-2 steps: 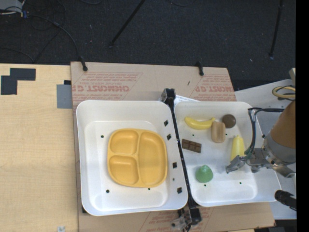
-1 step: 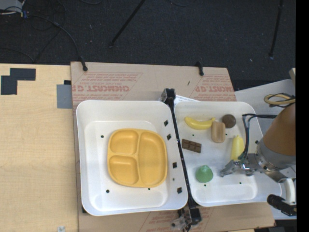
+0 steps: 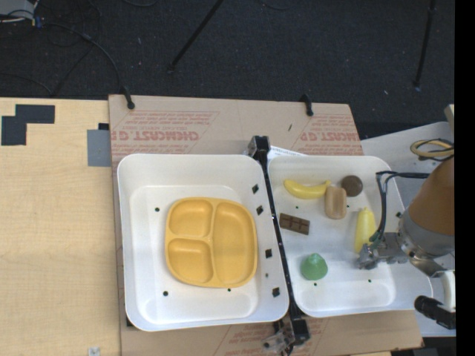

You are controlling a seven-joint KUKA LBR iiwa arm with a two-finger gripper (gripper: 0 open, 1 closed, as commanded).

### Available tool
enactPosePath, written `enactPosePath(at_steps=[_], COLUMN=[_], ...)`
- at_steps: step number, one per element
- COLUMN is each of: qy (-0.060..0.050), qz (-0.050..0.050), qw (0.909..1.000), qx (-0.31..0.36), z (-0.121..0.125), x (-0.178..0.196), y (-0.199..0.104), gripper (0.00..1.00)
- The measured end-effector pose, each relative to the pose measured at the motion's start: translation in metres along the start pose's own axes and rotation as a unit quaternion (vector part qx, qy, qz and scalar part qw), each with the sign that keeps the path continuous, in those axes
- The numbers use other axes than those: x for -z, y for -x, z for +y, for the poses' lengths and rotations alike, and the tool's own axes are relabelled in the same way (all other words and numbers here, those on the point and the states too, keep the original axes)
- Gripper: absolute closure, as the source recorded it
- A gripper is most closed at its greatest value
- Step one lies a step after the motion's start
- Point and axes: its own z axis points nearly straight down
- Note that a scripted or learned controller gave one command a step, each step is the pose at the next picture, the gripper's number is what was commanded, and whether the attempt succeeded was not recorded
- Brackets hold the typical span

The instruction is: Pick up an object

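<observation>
The right bin (image 3: 349, 302) holds several small objects. A yellow banana (image 3: 305, 189) lies near its far edge, with a brown ball (image 3: 352, 185) and a tan oblong piece (image 3: 335, 202) beside it. A brown chocolate bar (image 3: 294, 224) lies left of centre, and a green cone-like object (image 3: 314, 266) sits nearer the front. A long yellow object (image 3: 364, 228) lies at the right side. My gripper (image 3: 369, 257) is low inside the right bin, just below the near end of that yellow object and right of the green one.
The left bin (image 3: 141, 273) holds a yellow divided plate (image 3: 211, 242). A black divider (image 3: 273, 236) runs between the bins. The grey arm with its orange band (image 3: 438, 206) comes in over the right bin's right rim, with cables around it.
</observation>
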Motion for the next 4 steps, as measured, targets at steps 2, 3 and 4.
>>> enactPosePath(at_steps=[2,3,4], qy=[0.002,0.002,-0.001], qz=[-0.001,-0.001,0.000], qw=[1.0000,1.0000,1.0000], qx=[0.003,0.003,0.004], z=[0.001,0.002,0.017], x=[0.112,0.146,0.139], y=[-0.009,-0.009,-0.049], gripper=[1.00,1.00,1.00])
